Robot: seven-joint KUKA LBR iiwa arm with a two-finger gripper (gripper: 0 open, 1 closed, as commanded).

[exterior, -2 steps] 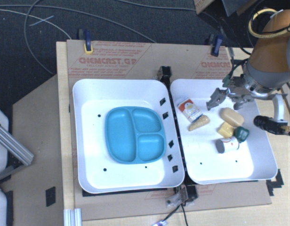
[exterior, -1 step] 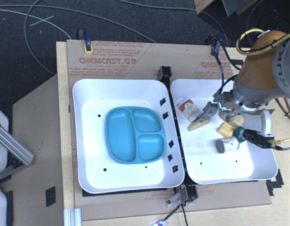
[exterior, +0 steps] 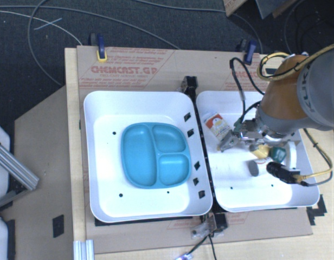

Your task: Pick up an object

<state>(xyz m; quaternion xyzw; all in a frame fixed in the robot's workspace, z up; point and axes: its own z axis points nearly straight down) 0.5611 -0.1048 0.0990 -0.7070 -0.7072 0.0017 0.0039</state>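
In the right bin (exterior: 248,198) lie a small white and orange packet (exterior: 216,124), a yellow object (exterior: 259,152), a teal object (exterior: 278,155) and a small grey piece (exterior: 254,168). My gripper (exterior: 230,140) hangs low over the middle of this bin, pointing left. It sits just below and to the right of the packet and left of the yellow object. The grey arm with its orange band (exterior: 281,93) hides the bin's back right part. Nothing shows clearly in the gripper.
The left bin (exterior: 102,145) holds a blue divided plate (exterior: 155,154). Black clips (exterior: 192,145) line the wall between the bins. Cables (exterior: 297,175) trail over the right bin's right side. Cardboard (exterior: 123,66) lies behind the bins.
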